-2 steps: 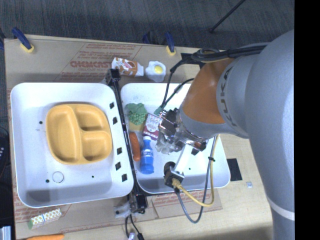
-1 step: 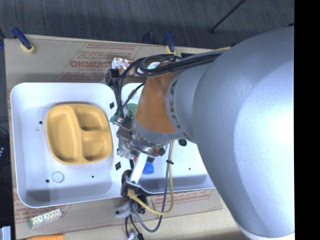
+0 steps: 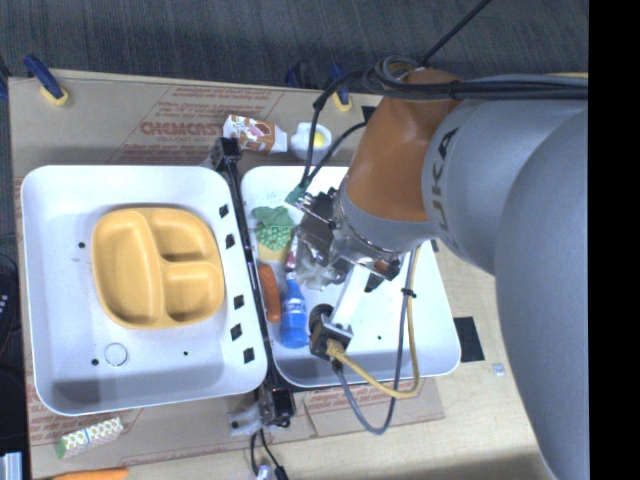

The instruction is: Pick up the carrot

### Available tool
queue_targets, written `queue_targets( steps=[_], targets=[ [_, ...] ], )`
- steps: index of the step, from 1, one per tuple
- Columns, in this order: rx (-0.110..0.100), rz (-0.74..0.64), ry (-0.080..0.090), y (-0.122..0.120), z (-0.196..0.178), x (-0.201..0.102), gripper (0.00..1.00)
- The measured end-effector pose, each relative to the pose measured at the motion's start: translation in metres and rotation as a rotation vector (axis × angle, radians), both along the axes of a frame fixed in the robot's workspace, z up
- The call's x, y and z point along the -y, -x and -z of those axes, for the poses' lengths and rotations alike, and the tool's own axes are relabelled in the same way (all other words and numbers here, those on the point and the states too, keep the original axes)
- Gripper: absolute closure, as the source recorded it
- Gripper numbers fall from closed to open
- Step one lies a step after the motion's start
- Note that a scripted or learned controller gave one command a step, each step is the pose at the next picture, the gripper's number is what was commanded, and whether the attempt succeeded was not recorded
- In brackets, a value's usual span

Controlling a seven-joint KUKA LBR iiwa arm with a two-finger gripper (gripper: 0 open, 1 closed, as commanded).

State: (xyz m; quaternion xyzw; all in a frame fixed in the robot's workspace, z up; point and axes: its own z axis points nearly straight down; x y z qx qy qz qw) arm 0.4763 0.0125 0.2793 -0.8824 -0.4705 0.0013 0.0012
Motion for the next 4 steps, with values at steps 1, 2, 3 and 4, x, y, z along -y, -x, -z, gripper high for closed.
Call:
queue_targets(
  steps=[1, 2, 3, 4],
  targets=[
    [-0.003, -0.121, 0.0, 0.001, 0.058, -0.069, 1.0],
    [0.001, -0.27, 0.0, 0.0, 0.036, -0.02, 1.0],
    [0.001, -0.434, -0.001, 0.0, -0.015, 0.047, 1.0],
    [-0.004, -0.494, -0.003, 0.001, 0.089, -0.011, 1.0]
  ],
)
